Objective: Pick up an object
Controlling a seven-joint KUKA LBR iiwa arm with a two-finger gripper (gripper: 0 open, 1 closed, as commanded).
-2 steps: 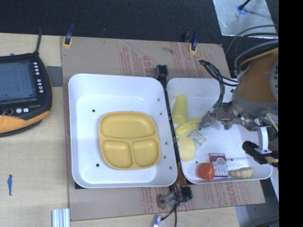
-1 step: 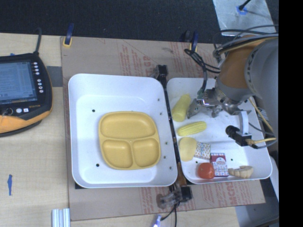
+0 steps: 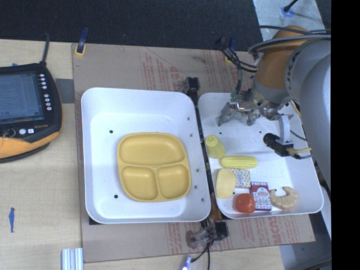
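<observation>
- The left bin (image 3: 95, 151) holds a divided tray (image 3: 153, 166) at its middle;
- the right bin (image 3: 306, 179) holds a corn cob (image 3: 239, 162), tomato (image 3: 244, 203) and small carton (image 3: 260, 196) near its front;
- a handheld pendant (image 3: 25, 108) lies left of both bins.

The grey KUKA arm (image 3: 312, 89) reaches in from the right edge of the view and hangs over the right shallow white bin (image 3: 306, 176), its bulk covering that bin's far right corner. A broad orange band (image 3: 275, 63) wraps the arm just above the wrist, lying past the bin's far rim. Below the band, dark cables loop along the wrist towards the bin's far left corner. The metal two-finger gripper (image 3: 239, 114) sits over the far left part of this bin, pointing down at its floor, with its fingers (image 3: 225, 116) spread apart and nothing between them. A black fitting on the wrist juts out over the bin's middle right.
</observation>
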